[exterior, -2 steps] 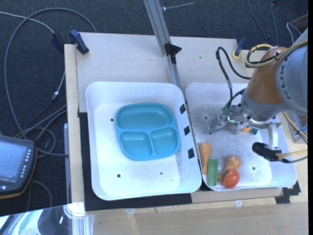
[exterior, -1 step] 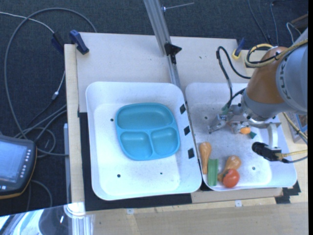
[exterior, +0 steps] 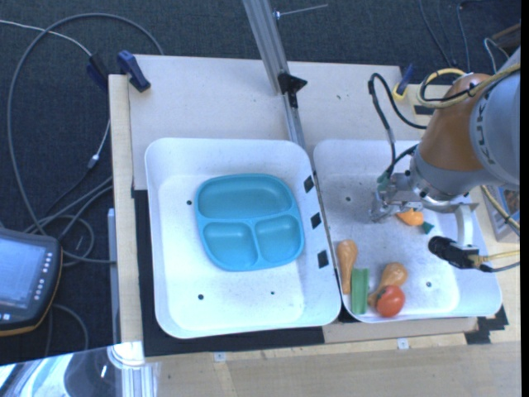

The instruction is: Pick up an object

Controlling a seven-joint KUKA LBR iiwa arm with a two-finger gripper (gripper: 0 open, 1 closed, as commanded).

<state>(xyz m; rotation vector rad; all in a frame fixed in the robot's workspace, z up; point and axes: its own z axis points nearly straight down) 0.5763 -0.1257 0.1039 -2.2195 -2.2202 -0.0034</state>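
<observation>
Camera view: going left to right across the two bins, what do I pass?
Blue divided plate → carrot → green stick → red tomato → small orange piece beside the gripper.

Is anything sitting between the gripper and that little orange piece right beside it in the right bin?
Nothing visible does. The gripper is low in the right bin, and the small orange piece lies just beside it. The carrot, green stick and tomato lie nearer the front rim.
</observation>
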